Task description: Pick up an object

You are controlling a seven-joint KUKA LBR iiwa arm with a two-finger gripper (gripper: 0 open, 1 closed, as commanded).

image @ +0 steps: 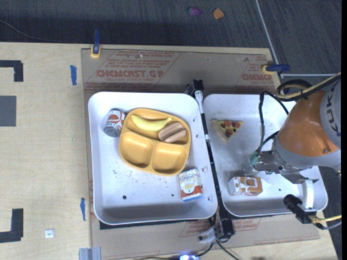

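Right bin [271, 104]: gripper [259, 164] low over floor, just above small orange-white box [245, 186] — jaw state not discernible. Pizza-slice toy [227, 127] near back wall. Left bin [103, 161]: yellow divided tray [154, 145] — banana [146, 123], hot dog [172, 132] inside; can [113, 122], carton [190, 184] beside.

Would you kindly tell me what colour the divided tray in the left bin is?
Yellow; the tray shows best in the camera view.
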